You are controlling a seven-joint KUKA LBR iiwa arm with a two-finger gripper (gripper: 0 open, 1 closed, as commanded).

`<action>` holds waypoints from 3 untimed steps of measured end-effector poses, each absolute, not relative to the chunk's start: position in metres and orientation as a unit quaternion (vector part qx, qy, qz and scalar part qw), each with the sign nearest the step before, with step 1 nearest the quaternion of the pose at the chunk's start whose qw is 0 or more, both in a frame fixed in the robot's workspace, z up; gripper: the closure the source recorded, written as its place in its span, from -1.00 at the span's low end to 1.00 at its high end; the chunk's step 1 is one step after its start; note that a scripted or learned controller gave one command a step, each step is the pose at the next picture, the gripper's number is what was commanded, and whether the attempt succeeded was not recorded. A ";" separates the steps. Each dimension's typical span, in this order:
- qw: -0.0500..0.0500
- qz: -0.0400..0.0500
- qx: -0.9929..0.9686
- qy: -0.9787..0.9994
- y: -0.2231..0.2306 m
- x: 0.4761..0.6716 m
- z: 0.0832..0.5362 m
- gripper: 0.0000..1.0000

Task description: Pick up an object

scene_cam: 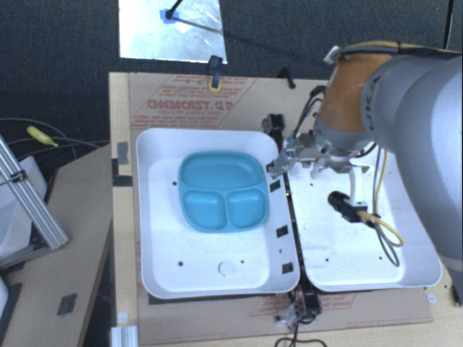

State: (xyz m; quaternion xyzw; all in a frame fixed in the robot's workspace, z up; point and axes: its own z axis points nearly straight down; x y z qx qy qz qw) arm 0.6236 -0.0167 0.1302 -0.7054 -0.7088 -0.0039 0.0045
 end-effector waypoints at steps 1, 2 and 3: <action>-0.002 -0.003 -0.705 -0.710 0.065 0.651 0.187 -1.00; -0.002 -0.002 -0.704 -0.710 0.062 0.651 0.196 1.00; 0.000 -0.001 -0.704 -0.710 0.119 0.632 0.196 1.00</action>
